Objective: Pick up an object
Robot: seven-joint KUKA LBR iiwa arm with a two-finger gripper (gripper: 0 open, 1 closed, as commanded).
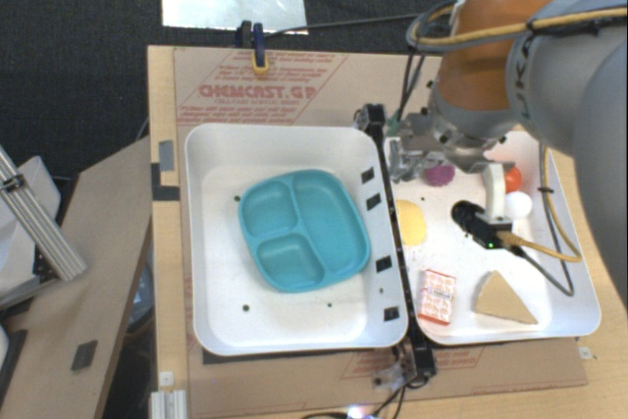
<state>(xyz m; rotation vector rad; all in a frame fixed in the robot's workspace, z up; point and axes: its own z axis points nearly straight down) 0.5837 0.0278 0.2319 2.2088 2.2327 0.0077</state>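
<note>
My claw (424,164) hangs over the small purple object (439,175) — grip unclear; next, descend squarely.

A thick robot arm (579,64) with smooth, rounded grey casing and a glossy orange band (496,10) wrapped around a bulbous joint above the wrist. Yellow and black cables (461,36) loop along the outside of the orange section. Below the band the wrist narrows to a paler grey metal mount (442,140) with small dark fittings.
</note>
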